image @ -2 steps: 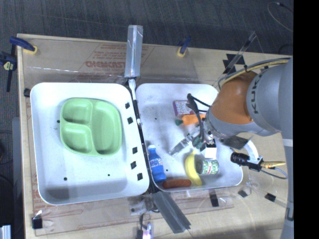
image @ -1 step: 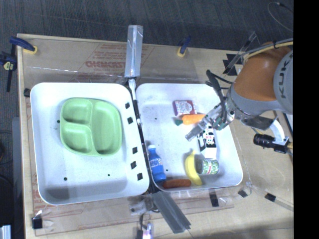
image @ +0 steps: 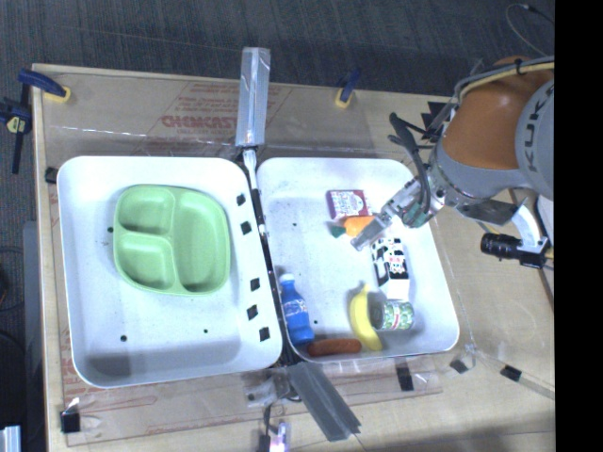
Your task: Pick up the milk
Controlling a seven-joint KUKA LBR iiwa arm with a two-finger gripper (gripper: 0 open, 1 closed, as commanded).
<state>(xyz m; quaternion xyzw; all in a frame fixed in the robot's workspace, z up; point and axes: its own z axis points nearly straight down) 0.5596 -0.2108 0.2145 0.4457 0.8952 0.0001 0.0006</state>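
Observation:
The milk (image: pixel 391 261) is a small white carton with black cow patches. It lies flat in the right bin (image: pixel 311 182), right of the middle. My gripper (image: pixel 369 234) hangs low over the bin, just up and left of the carton's upper end, beside an orange item (image: pixel 355 224). The grey arm with its orange band (image: pixel 490 125) reaches in from the right. Nothing shows in the gripper's grasp.
The right bin also holds a purple carton (image: pixel 346 201), a banana (image: pixel 361 316), a green can (image: pixel 395 315), a blue bottle (image: pixel 296 311) and a brown sausage (image: pixel 334 347). A green divided plate (image: pixel 173 238) lies in the left bin (image: pixel 85 347).

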